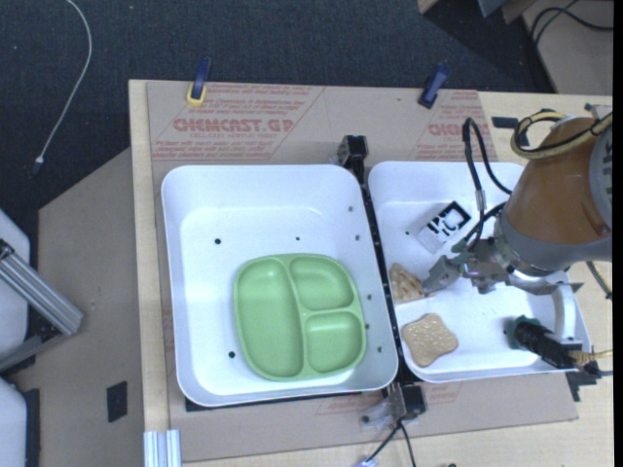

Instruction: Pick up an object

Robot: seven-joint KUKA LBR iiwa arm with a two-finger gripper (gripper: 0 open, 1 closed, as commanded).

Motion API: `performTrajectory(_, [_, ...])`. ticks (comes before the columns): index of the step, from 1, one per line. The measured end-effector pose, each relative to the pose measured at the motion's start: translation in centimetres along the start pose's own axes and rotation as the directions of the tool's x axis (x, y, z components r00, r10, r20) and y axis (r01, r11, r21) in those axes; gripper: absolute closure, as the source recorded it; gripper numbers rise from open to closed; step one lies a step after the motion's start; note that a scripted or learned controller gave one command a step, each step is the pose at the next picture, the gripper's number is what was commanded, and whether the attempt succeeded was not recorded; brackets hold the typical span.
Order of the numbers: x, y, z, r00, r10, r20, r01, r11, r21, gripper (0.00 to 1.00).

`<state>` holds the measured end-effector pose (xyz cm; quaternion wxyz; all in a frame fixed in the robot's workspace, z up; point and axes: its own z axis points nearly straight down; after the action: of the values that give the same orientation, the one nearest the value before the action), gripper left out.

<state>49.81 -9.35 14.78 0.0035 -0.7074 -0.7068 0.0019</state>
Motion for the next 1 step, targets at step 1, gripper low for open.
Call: performTrajectory(1, [-0.04, -0.39, 4.36, 1.000, 0.000, 0.000, 0.000, 1.000, 0.000, 0.00])
